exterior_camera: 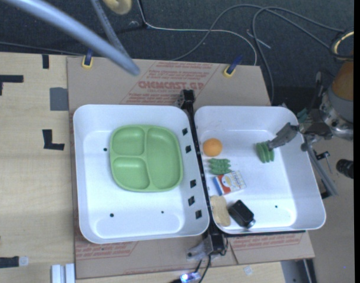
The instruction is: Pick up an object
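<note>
My gripper [276, 141] reaches into the right bin [297, 211] from its right rim, slanting down and to the left. Its tip is at a small green ridged object [264, 152] on the bin floor, touching it or just above it; the view does not settle which. Further left in the same bin lie an orange ball [212, 147], a green leafy piece [220, 166], a white packet with red and blue print [230, 183], a tan oblong piece [220, 210] and a black block [242, 213].
The left bin [91, 175] holds a green divided plate [147, 158]. A black divider with clips [194, 158] runs between the bins. The arm's wrist [339, 108] hangs over the right rim. Cables trail across the dark floor behind the bench.
</note>
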`<action>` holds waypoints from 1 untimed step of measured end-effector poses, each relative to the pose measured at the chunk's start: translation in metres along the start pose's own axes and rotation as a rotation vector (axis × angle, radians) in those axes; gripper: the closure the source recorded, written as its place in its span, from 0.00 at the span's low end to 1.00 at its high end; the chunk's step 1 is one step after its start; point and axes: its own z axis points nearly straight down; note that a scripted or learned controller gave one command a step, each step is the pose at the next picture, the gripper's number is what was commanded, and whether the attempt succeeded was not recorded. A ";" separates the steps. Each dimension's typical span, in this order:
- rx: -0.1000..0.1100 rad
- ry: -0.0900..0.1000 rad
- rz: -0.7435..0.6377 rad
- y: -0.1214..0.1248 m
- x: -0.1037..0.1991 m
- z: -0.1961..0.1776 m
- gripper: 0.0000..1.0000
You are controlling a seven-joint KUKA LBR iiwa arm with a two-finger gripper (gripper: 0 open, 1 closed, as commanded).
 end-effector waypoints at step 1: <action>-0.012 -0.003 -0.004 0.002 0.001 -0.007 0.00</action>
